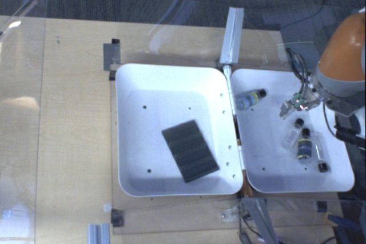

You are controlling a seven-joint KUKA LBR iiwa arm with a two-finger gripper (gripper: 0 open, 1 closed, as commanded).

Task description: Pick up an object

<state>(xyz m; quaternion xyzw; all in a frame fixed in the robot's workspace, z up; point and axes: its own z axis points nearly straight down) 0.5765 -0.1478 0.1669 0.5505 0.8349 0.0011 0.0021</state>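
Left bin (128, 123) has a dark ridged pad (190, 150). Right bin (269, 177) holds small bottles (305, 144), one (250, 99) far-left. Gripper (296, 103) hovers over right bin, state cannot tell. Risk: clear bottles are slick and round, likely to roll away or slip out.

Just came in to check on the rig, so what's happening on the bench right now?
The arm reaches in over the right bin, with its gripper low above the bin floor near several small bottles. One small bottle with a dark cap lies near that bin's left wall, and two more bottles lie below the gripper. Nothing shows between its fingers, so no pick yet. A dark ribbed rectangular pad lies flat in the left bin.
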